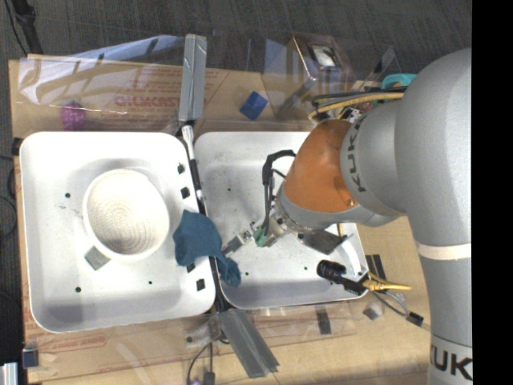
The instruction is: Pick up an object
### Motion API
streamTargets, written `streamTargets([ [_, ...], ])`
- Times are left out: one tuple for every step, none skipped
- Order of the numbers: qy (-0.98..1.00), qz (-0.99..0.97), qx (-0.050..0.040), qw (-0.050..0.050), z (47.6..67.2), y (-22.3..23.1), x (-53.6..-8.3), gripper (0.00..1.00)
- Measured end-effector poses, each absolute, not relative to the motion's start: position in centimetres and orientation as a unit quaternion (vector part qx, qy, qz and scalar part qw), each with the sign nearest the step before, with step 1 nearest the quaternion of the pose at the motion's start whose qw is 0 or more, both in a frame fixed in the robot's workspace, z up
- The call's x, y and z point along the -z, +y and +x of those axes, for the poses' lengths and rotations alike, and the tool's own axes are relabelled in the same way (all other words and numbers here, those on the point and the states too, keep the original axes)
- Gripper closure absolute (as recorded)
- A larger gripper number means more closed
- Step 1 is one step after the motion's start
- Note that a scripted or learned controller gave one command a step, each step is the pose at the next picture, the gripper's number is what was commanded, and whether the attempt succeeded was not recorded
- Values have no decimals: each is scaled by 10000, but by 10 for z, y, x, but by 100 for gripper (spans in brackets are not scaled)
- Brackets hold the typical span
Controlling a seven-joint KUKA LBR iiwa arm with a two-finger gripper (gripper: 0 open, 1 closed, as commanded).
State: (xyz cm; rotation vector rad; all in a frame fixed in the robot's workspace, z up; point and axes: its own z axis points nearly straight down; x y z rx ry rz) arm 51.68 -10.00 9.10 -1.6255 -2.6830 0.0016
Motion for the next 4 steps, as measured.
streamTargets([
  [-7959, -6054, -6, 11, 572, -35, -192, 0],
  [-7502, -6612, -11, 13, 606, -112, -136, 0],
  [-7787, -6274, -7, 20, 592, -97, -92, 0],
  [-7809, -6246, -12, 32, 592, -96, -102, 100],
])
